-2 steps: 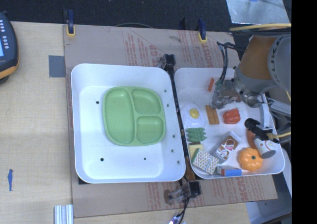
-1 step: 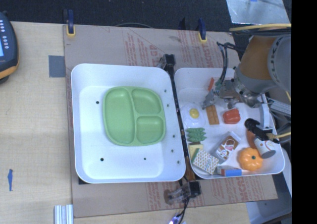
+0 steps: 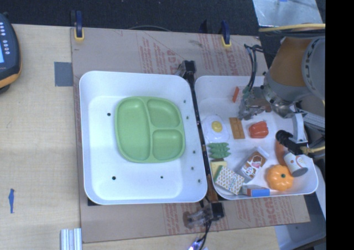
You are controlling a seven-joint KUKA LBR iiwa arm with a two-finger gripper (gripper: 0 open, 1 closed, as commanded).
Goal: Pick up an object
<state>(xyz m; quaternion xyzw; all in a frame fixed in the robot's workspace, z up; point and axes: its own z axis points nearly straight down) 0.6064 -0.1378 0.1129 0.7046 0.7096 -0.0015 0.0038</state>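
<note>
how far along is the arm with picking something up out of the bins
Done: the arm has reached into the right bin, with the gripper low over its upper part, near the red pepper toy and the brown strip. In hand: nothing visibly held; I can't see an object between its fingers. Left: grasp and lift. The orange pumpkin and fried egg toy lie untouched, as does the green divided plate in the left bin.

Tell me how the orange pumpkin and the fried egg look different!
The pumpkin is orange all over, while the fried egg is white with a yellow middle. The pumpkin is round and plump with a little stem; the egg lies flat. The pumpkin sits near the front right corner of the right bin, the egg closer to its left wall. Both are toy foods lying in that same bin.
</note>
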